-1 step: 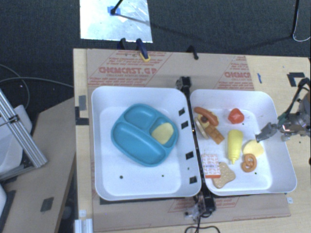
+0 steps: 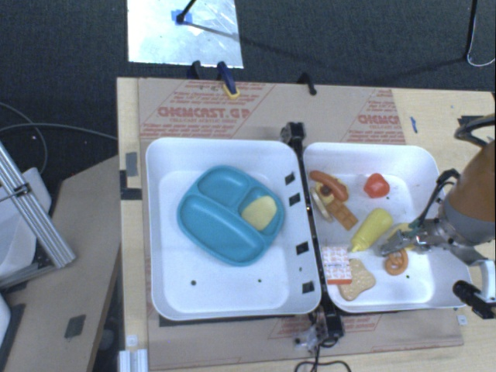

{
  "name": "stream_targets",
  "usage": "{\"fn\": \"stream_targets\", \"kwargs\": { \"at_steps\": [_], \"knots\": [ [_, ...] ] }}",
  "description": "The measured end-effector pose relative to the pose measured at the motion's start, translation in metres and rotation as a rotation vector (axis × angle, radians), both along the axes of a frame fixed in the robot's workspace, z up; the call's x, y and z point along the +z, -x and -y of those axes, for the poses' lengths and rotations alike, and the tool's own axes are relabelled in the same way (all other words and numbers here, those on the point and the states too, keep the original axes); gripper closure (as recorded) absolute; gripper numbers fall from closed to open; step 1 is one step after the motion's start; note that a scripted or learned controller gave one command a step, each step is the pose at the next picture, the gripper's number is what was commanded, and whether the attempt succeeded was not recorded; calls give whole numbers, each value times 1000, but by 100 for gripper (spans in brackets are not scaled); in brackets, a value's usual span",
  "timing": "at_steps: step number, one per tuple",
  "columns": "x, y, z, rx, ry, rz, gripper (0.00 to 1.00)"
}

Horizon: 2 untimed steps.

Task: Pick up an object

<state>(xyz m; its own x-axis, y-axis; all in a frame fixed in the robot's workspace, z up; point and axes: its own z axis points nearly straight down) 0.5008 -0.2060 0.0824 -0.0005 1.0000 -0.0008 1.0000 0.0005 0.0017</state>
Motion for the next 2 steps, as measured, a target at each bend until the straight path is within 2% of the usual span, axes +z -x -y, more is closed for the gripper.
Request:
{"fn": "stream_targets", "kwargs": {
  "at_steps": [1,2],
  "knots": [
    [2,0,-6,3,-1,-1,0],
    [13,-1,-6,1,1,2,100]
  ]
}}
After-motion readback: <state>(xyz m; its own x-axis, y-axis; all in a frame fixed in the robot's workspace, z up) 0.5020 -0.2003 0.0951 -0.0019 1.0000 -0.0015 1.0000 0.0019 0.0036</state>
